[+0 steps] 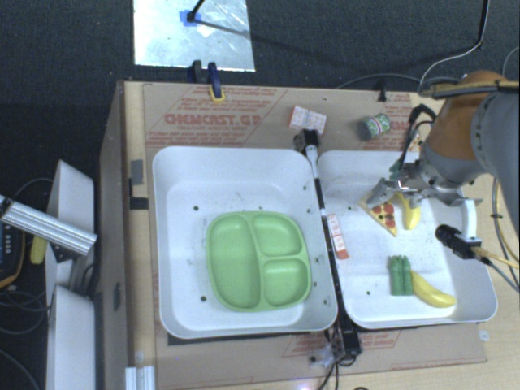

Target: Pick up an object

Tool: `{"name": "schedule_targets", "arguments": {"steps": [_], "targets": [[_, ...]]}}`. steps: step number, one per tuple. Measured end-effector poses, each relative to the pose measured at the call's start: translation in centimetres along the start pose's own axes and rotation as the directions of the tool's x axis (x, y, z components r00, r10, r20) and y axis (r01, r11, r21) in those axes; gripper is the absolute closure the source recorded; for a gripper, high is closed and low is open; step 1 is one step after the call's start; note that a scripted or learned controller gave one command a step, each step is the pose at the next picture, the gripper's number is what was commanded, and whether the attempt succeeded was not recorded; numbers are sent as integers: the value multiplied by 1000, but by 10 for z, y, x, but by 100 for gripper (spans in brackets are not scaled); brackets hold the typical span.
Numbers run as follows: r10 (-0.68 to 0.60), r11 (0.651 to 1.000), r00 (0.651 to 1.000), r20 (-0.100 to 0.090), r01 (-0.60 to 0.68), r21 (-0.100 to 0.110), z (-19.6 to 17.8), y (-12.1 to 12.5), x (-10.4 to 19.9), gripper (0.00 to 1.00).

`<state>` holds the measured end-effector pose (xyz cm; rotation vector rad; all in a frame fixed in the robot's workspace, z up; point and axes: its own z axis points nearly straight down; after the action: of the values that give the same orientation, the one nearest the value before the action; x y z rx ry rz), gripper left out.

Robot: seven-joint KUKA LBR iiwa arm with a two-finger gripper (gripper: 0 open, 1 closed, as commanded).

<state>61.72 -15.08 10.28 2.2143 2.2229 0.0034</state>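
Observation:
In the right bin (pixel 455 254) lie a toy pizza slice (pixel 385 214), a small yellow piece (pixel 411 215), a green block (pixel 398 275) and a yellow banana (pixel 431 291). My gripper (pixel 395 192) reaches in from the right and hovers at the bin's upper middle, just above the pizza slice and the yellow piece. Its fingers stand open, and nothing shows between them. The pizza slice lies flat on the bin floor right below the fingertips.
The left bin (pixel 187 185) holds a green divided plate (pixel 260 260). A red-and-white tag (pixel 337 240) rests on the divider between the bins. Behind the bins on the cardboard sit a small can (pixel 376 125) and a paper label (pixel 308 119). Cables run along the right.

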Motion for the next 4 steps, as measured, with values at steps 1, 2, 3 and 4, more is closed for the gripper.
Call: {"name": "schedule_targets", "arguments": {"steps": [1,2,3,4], "targets": [[0,1000,1000,-1,0,-2,16,2,-11,0],[-1,1000,1000,0,1,7,5,0,-13,100],[-2,1000,1000,1,2,0,6,1,-12,0],[-1,1000,1000,-1,1,1,18,28,-1,0]]}}
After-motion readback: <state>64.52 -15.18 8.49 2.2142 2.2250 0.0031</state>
